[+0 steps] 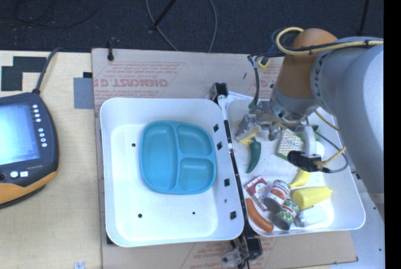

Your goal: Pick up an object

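My gripper (pixel 262 125) hangs low over the upper left part of the right bin (pixel 351 219), below the orange band of the wrist (pixel 299 76). A green chili pepper (pixel 253 156) lies just beneath and in front of it. A small yellowish piece (pixel 244 134) lies close to the gripper's left side; whether they touch is unclear. Toward the bin's front lie a hot dog (pixel 259 216), a red and white can (pixel 279 191), a yellow block (pixel 311 196) and a checked pouch (pixel 289 143).
The left bin (pixel 119 199) holds a blue divided plate (pixel 177 157). A black divider rail (pixel 229 161) runs between the bins. A handheld control tablet (pixel 22 142) sits at the far left of the bench. Cables trail from the wrist over the right bin.
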Controlling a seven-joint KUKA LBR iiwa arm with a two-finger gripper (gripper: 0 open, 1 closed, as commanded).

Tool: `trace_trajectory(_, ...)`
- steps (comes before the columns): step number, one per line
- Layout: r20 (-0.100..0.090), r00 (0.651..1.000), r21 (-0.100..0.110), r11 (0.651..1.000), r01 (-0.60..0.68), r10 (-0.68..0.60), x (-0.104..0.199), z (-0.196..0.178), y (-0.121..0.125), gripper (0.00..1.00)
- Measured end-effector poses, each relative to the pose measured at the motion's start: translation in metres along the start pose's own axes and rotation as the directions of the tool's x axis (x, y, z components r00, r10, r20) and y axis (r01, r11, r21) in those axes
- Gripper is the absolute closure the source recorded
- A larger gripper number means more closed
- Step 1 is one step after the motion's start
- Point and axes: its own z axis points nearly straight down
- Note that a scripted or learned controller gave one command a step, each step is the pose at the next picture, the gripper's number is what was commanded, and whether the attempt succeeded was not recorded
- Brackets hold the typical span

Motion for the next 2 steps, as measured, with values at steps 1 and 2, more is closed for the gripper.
trace_trajectory(1,-0.001,1.000,0.007,1.000,-0.001,0.001,-0.0010,-0.0065,-0.0010,1.00)
trace_trajectory(2,-0.001,1.000,0.007,1.000,-0.001,0.001,-0.0010,-0.0064,-0.0011,0.00)
